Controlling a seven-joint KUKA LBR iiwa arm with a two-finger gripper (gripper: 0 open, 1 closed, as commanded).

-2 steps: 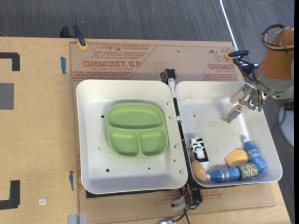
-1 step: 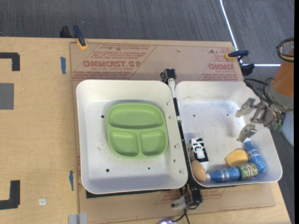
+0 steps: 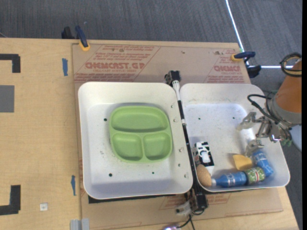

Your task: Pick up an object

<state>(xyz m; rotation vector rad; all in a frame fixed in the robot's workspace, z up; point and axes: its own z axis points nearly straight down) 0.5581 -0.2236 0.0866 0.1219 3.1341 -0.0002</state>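
My gripper hangs over the right part of the right bin, reaching in from the right under the orange wrist band. Just below it lie a small blue bottle and a yellow wedge. Along the bin's front wall rest a blue bottle on its side, a green and blue can and a tan egg-shaped thing. A black and white item sits near the bin's left wall. A pale object is partly hidden beside the gripper.
The left bin holds a green divided plate. A cardboard sheet lies under both bins, clamped at the back corners. Black cables loop off the wrist at the right edge.
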